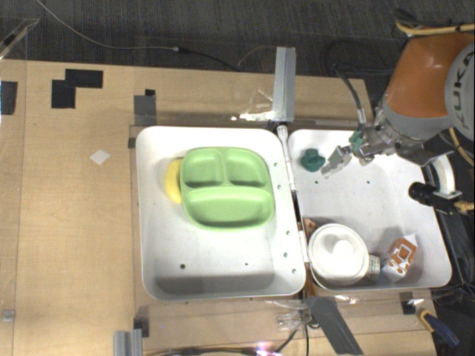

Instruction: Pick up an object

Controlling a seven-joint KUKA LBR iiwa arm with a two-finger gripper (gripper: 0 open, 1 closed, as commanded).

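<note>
Plainly nothing has been lifted yet: every object lies in a bin, and the task is at the approach stage. The arm [427, 87] reaches in over the right bin [386, 213], its jaws [338, 159] low near the bin's far left corner, just beside a small teal object [312, 159] that looks the likeliest target. Whether the jaws are apart or together I cannot tell; nothing shows between them. Elsewhere in that bin sit a white bowl [338, 254] and an orange-and-white packet [401, 254]. The left bin [215, 273] holds a green divided plate [225, 186] with a yellow item [172, 182] partly hidden beneath its left edge. Closing, gripping and raising all remain.
</note>
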